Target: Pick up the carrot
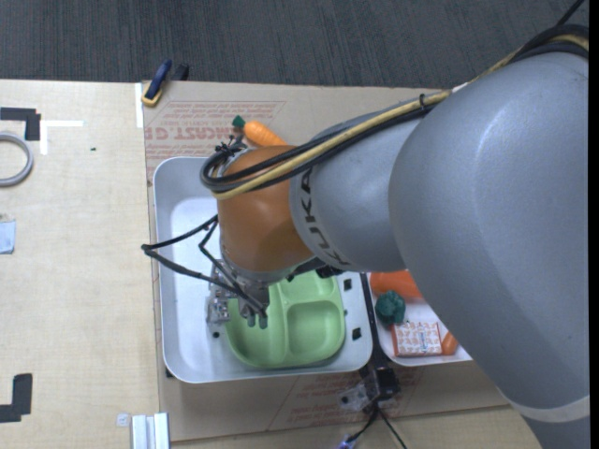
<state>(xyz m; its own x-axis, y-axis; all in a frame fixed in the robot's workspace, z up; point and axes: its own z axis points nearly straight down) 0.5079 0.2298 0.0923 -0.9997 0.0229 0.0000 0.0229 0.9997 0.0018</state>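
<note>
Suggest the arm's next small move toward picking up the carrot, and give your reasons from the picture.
Probably lift and travel toward the view's top: the gripper hangs low over the green tray in the left bin, while the carrot lies past that bin's far rim.

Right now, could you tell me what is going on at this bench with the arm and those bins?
The grey KUKA arm reaches in from the right, with its gripper down in the left white bin at the edge of a green container. A carrot lies at the bin's far rim, apart from the gripper, so it has not been picked up. The right bin holds a small dark green object and a printed card.
</note>
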